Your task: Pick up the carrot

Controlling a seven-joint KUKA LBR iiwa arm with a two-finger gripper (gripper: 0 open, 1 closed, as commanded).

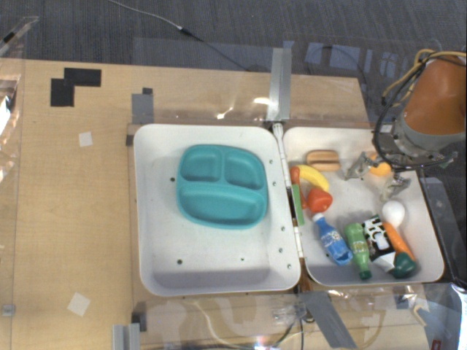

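I see the carrot (399,240) lying near the right bin's (436,265) front right corner, just beside the white egg (393,213); it looks light, stiff and slick, so I'd pinch across its orange middle. One carrot, one teal tray (222,186), two bottles. The gripper (377,173) hangs open over a small yellow-orange toy (379,170), holding nothing.

grey arm (427,133) with a broad orange band, dark cables looping alongside, ending in a metal pincer (378,172).
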